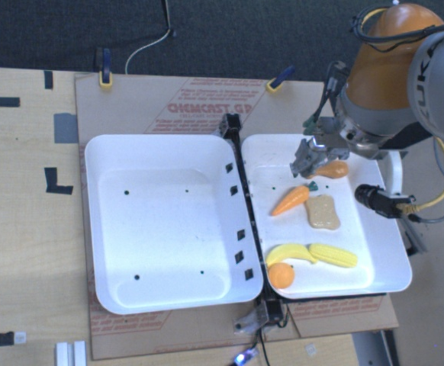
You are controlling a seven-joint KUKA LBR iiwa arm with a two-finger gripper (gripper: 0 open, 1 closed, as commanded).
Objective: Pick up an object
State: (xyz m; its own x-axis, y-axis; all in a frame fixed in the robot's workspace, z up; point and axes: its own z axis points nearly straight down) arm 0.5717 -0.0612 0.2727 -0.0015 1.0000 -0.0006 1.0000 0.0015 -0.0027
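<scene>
claw just above carrot

Pincer above carrot in right bin

White bins hold an orange carrot, yellow banana and tan bread.

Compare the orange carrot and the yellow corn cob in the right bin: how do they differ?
The orange tapered carrot lies diagonally near the gripper; the yellow corn cob lies almost level nearer the front rim. The carrot narrows to a point; the corn cob is blunt-ended. Both rest in the right white bin.
</scene>
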